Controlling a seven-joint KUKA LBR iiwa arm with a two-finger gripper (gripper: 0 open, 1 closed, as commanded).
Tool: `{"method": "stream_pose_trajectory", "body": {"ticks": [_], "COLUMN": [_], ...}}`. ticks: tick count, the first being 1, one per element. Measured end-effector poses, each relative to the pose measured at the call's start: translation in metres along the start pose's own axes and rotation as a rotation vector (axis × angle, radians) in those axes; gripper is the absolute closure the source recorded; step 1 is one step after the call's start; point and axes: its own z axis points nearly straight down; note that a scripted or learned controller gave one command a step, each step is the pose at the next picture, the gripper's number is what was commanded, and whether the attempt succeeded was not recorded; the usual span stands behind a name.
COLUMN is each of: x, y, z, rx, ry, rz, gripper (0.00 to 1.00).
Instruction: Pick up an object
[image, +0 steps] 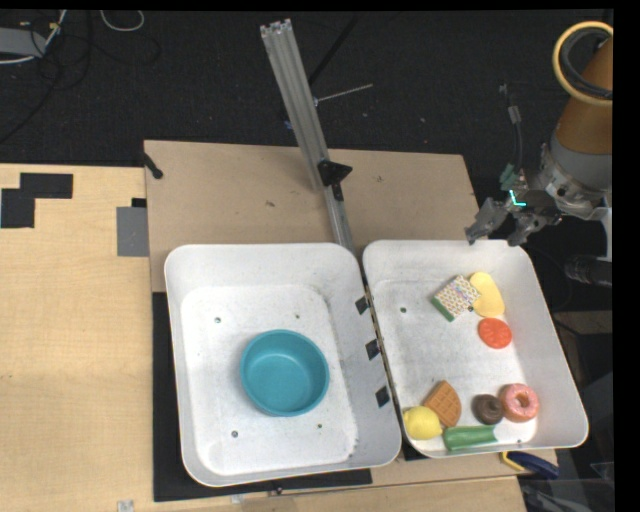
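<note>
The right bin (400, 270) holds several toy foods: a speckled block (456, 296), a yellow piece (487, 292), a red round piece (495, 333), a waffle-like brown piece (443, 402), a yellow lemon (422, 423), a green stick (470, 436), a dark donut (488, 408) and a pink donut (519, 402). My gripper (498, 227) hangs above the bin's far right corner, with nothing visible between its dark fingers. It is apart from all the objects.
The left bin (200, 270) holds a teal bowl (285, 373). A metal rail (303, 110) slants down from the top to the gap between the bins. Brown board lies behind the bins.
</note>
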Motion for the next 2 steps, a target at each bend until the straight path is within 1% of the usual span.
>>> {"method": "stream_pose_trajectory", "body": {"ticks": [1,2], "x": [0.000,0.010], "y": [0.000,-0.001], "z": [0.000,0.050], "rx": [0.000,0.004], "ry": [0.000,0.001], "rz": [0.000,0.000], "gripper": [0.00,0.00]}}
